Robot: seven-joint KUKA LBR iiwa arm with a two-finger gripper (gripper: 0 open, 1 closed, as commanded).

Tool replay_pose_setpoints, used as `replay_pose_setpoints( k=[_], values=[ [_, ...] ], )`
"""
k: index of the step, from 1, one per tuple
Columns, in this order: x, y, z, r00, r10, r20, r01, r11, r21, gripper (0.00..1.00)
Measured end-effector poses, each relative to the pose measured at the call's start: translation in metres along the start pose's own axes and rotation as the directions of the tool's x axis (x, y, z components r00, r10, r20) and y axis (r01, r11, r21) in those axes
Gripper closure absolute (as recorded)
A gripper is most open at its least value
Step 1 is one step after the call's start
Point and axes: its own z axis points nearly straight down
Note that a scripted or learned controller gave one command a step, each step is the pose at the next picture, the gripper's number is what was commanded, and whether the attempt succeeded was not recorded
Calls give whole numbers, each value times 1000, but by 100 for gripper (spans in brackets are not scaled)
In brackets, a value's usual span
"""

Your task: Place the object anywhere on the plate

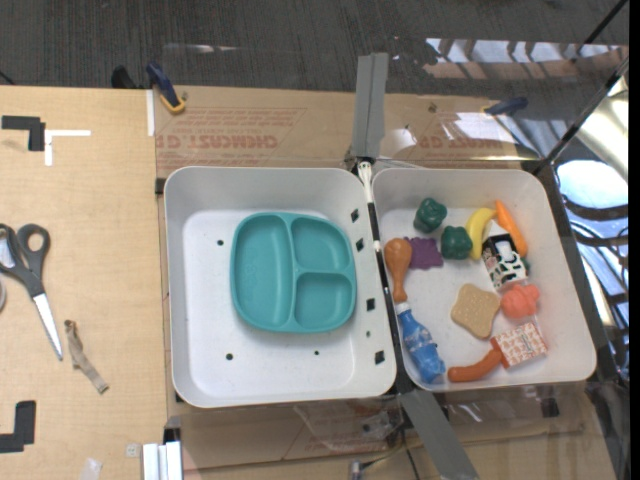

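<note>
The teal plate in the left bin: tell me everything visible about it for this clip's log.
The teal plate is a rounded-rectangle divided dish that looks like matte plastic, with raised ridges splitting it into three compartments: one long section on its left side and two smaller ones on its right. It lies flat and right side up on the floor of the left bin, roughly centred, turned slightly askew to the bin's walls and clear of them. Nothing rests in any compartment, and nothing touches it but the bin floor.
</note>
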Motion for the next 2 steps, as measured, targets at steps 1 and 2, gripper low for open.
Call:
replay_pose_setpoints(
  k=[1,2],
  values=[
    [0,1,10,811,585,-8,-585,811,-2,100],
    [0,1,9,992,124,-5,-124,992,-4,100]
  ],
)
